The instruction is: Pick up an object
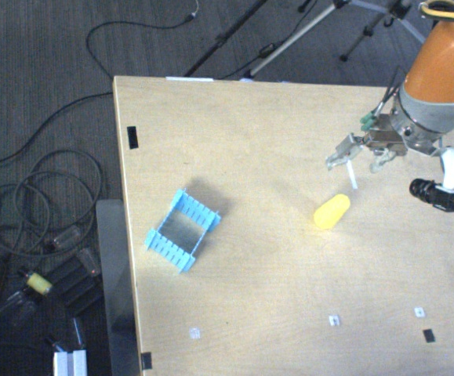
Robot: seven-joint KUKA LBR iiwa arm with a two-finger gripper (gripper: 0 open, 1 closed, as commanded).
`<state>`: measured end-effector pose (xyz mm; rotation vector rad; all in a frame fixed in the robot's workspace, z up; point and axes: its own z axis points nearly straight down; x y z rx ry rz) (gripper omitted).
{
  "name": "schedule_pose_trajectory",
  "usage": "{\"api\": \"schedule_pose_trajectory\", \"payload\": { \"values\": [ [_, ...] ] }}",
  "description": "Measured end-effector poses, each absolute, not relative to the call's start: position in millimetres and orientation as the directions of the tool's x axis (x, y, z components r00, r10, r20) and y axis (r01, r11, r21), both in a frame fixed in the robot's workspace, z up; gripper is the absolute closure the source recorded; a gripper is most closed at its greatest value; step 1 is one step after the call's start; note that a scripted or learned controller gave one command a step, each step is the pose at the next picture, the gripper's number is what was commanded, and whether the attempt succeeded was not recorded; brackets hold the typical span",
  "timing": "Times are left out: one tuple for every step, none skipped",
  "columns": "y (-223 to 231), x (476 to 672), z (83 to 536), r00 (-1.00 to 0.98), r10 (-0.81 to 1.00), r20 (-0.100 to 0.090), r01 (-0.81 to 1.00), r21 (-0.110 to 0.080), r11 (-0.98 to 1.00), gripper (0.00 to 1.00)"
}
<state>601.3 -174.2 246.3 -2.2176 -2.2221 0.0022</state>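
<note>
A yellow cylinder is seen lying on the bench, just near and slightly left of the spread, empty gripper, its long axis slanting from near-left to far-right, while a blue frame lies well to the left.

Below me the tabletop is a pale, light-wood surface, slanting across the view. On it, toward the left, a blue ribbed open frame lies tilted, casting a small shadow on its far side. Right of centre a short yellow cylinder lies on its side, well apart from the frame. A black marker sits near the far left edge, and small markers dot the near right part.
</note>
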Motion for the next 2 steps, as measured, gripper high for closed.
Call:
{"api": "schedule_pose_trajectory", "payload": {
  "values": [
    [-206.5,610.2,94.7,-0.3,0.954,0.001,0.954,-0.001,0.3,0.0],
    [-193.4,570.6,83.1,-0.303,0.953,0.001,0.953,-0.002,0.303,0.0]
  ]
}}
